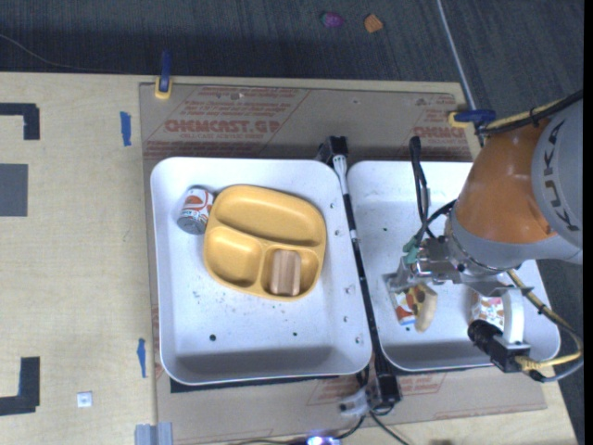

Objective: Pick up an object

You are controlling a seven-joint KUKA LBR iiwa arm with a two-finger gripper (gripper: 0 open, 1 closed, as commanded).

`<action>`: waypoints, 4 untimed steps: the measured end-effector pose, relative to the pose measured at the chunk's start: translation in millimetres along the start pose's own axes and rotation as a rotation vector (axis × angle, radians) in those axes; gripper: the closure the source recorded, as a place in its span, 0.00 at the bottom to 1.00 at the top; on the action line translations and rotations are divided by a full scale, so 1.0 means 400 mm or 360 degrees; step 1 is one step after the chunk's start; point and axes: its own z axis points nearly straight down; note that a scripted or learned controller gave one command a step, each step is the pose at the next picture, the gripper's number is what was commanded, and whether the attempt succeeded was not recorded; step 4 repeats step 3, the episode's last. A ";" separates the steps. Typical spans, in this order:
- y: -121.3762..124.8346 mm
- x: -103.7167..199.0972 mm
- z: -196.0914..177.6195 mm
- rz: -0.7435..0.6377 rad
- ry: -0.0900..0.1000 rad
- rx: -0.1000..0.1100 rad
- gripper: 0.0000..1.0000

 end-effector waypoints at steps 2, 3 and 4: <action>0.000 0.122 0.000 -0.0002 0.0001 -0.0001 1.00; 0.000 -0.079 0.000 0.0001 -0.0003 -0.0003 1.00; 0.000 -0.079 0.000 0.0001 -0.0003 -0.0003 1.00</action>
